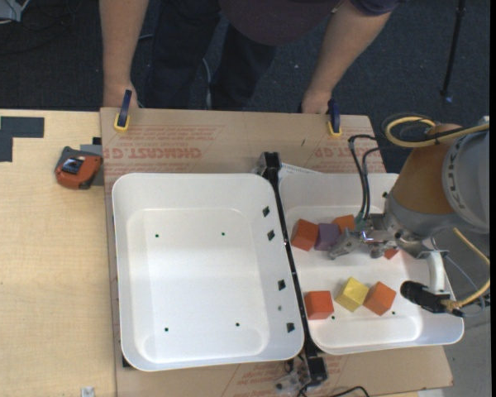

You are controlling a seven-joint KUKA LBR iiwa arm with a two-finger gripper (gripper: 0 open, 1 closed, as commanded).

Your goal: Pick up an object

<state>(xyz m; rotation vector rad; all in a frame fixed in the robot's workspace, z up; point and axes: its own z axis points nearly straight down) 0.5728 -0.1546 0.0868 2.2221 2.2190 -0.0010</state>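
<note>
Several blocks lie in the right bin (434, 331). An orange block (303, 235) and a purple block (327, 236) sit side by side at its left, with another orange block (345, 222) just behind them. Toward the front lie a yellow block (354, 293), an orange block (380, 298) and an orange-red block (318, 304). My gripper (347, 245) is low in the bin, right beside the purple block and touching or nearly touching it. A small red piece (390, 254) shows just right of the gripper. I see no block held.
The left bin (132, 222) stands beside the right one, divided by a black bar (279, 246). A person leans over the far edge, hands on the cardboard (215, 139) near two clamps (124, 111). A tape measure (76, 169) lies at the left.
</note>
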